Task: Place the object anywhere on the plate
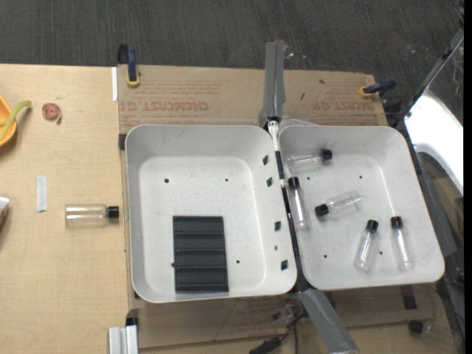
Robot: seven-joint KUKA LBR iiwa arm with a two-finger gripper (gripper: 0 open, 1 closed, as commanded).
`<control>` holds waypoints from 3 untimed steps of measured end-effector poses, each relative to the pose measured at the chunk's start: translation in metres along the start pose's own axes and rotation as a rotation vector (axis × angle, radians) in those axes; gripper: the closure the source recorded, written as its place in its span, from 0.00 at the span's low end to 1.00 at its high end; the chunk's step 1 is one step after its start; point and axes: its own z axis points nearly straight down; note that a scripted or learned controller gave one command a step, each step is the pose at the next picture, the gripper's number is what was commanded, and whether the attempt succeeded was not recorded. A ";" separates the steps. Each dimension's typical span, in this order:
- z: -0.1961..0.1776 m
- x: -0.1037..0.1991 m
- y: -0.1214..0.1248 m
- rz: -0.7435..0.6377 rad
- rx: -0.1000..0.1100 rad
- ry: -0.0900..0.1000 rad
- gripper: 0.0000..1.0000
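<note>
A black ribbed plate (199, 254) lies flat on the floor of the left white bin (147, 161), toward its front. Several clear vials with black caps lie scattered in the right white bin (346, 271). One vial (308, 157) is near the back left, one (296, 201) runs along the left wall, and one (338, 203) lies in the middle. Two more vials (366, 244) (400, 240) lie side by side toward the front right.
Another capped vial (91, 212) lies on the wooden bench left of the bins. A yellow object (7, 120) and a small red disc (50, 110) sit at the far left. Blue clamps (376, 88) hold the cardboard. A white-grey curved part (436, 127) stands at the right edge.
</note>
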 end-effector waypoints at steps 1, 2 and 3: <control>0.000 0.000 0.000 0.010 0.000 0.000 0.00; 0.000 0.000 0.000 0.010 0.001 0.001 0.00; 0.000 0.002 0.000 0.009 0.001 0.001 0.00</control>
